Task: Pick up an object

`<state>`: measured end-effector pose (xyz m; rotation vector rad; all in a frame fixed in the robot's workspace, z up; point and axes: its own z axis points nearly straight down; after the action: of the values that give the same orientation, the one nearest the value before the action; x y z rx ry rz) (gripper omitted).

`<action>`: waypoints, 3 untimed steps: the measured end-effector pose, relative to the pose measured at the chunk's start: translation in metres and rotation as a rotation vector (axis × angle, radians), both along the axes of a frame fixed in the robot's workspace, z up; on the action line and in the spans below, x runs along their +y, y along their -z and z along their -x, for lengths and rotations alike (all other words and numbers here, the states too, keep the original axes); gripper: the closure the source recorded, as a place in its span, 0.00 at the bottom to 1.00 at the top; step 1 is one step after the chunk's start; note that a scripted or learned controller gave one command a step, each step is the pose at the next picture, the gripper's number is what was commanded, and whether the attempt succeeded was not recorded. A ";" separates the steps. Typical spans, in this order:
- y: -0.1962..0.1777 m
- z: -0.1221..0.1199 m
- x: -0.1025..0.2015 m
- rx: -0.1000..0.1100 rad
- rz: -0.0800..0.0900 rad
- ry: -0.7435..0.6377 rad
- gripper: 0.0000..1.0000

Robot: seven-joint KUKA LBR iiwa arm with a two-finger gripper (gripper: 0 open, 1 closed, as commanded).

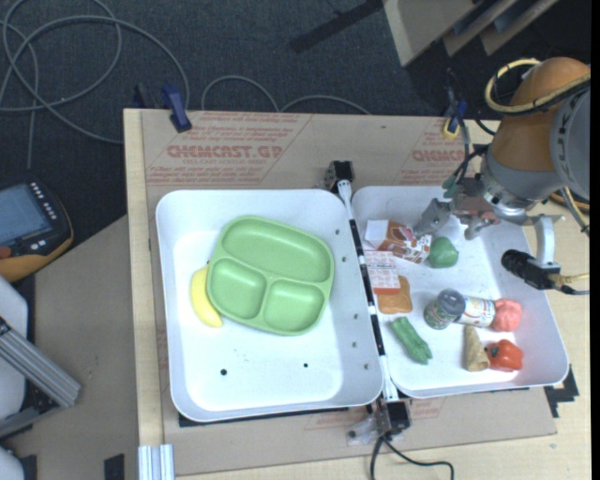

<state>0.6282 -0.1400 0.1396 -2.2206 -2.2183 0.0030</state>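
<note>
The arm (536, 122) comes in from the upper right, orange band high by the far right corner, grey wrist angled down and to the left. The gripper (454, 215) sits low at the far side of the right bin, pointing left and slightly toward the near side.

Dark carpeted floor (84, 103) around bench, grey cables (56, 47) looped across it at upper left. Brown board worktop (281, 141) printed with red lettering, blue clamps (174, 108) at its far edge. Handheld pendant (28, 220) with screen at left edge. Beige furniture (450, 23) at top right. Even overhead light.
</note>
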 end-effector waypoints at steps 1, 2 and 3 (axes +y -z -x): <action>0.037 -0.038 0.038 -0.023 0.003 -0.001 0.00; 0.041 -0.046 0.041 -0.029 0.006 -0.001 0.00; 0.041 -0.046 0.041 -0.030 0.006 -0.002 0.00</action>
<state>0.6746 -0.0989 0.0990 -2.2366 -2.2378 -0.0232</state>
